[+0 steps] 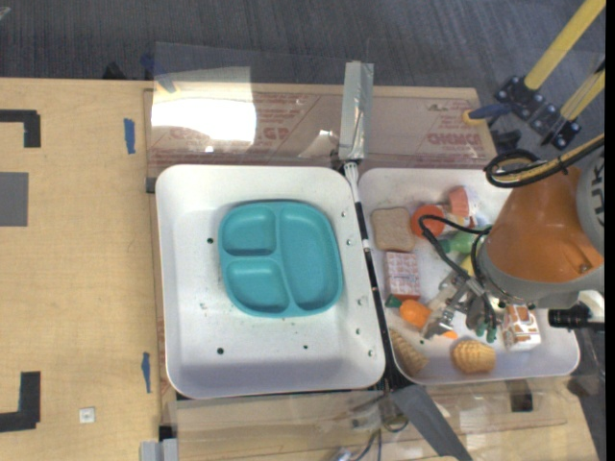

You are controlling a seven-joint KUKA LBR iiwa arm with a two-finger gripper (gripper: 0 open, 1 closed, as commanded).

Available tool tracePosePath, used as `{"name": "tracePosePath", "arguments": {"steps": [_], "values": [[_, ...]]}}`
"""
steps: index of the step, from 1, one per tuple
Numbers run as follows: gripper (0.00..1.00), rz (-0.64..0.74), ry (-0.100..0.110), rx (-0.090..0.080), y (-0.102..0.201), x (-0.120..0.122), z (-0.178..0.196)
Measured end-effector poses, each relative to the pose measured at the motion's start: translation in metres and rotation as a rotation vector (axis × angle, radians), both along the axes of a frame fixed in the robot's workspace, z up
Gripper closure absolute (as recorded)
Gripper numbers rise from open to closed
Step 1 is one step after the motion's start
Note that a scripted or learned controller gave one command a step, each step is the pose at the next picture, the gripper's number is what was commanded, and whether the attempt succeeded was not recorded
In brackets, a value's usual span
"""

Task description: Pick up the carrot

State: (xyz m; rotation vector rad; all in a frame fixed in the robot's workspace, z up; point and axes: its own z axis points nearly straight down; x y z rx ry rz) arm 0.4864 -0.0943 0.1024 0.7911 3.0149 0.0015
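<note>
Working in right bin (562, 361), lower half. Taking the small orange piece as the carrot (413, 311): lying on the bin floor just left of the hand (444, 319), apart from it or barely touching, hard to say. Cannot tell whether hand is spread or pressed together; too much wrist hardware and cabling in the way, nothing visibly pinched. To do this well: shift hand left until centred over the carrot, align closing direction across its short axis, then go straight down to the floor before closing. Watch the clutter: pink-and-white packet (402, 272) just above the carrot, ridged tan cone (408, 351) just below, tan bun (473, 355) and small carton (522, 327) under the wrist side. Tight gap, so keep the approach vertical and avoid sweeping sideways at floor level; likely to shove the carrot against the bin's left wall. Second orange item (424, 222) near the bread slice (391, 229) further up; don't confuse targets. Lift slowly and confirm carrot comes up.
</note>
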Motion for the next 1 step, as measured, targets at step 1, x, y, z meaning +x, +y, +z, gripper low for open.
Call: {"name": "tracePosePath", "arguments": {"steps": [1], "values": [[1.00,-0.200,0.015,0.009,0.0641,0.0034,0.0841]]}}
